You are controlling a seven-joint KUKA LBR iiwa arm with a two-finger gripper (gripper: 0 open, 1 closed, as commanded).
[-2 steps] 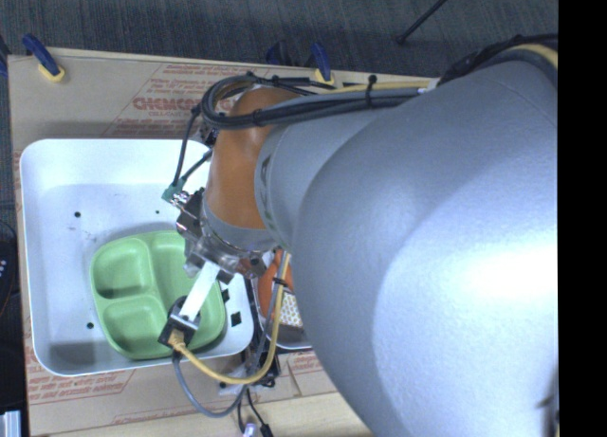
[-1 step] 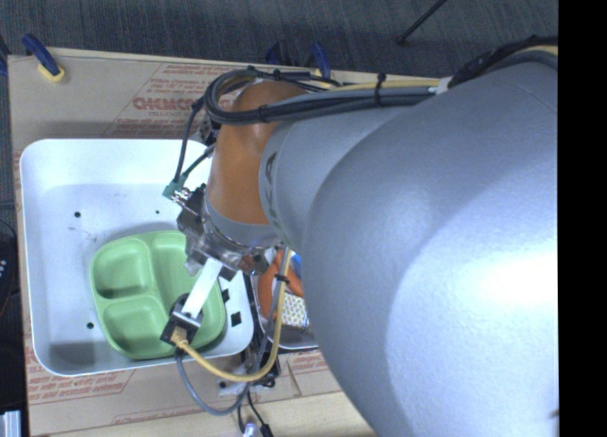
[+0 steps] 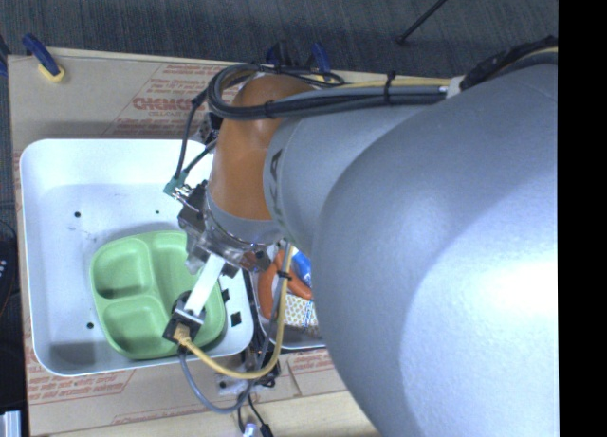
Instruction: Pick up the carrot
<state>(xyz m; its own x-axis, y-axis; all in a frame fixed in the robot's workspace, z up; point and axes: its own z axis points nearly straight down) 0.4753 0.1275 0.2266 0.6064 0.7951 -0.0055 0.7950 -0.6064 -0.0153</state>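
An orange carrot (image 3: 268,291) shows as a narrow strip in the right bin, just past the wall between the two bins; the arm hides most of it. My gripper (image 3: 254,329) hangs low over that dividing wall, right beside the carrot's left side. The grey arm with its orange band (image 3: 242,165) covers the gripper from above. Whether the carrot is touched or held is hidden.
A green divided tray (image 3: 142,298) lies in the left white bin (image 3: 47,236), close to the gripper. A blue and white patterned item (image 3: 300,310) sits beside the carrot. The arm covers nearly all of the right bin. A cardboard sheet (image 3: 142,94) lies under the bins.
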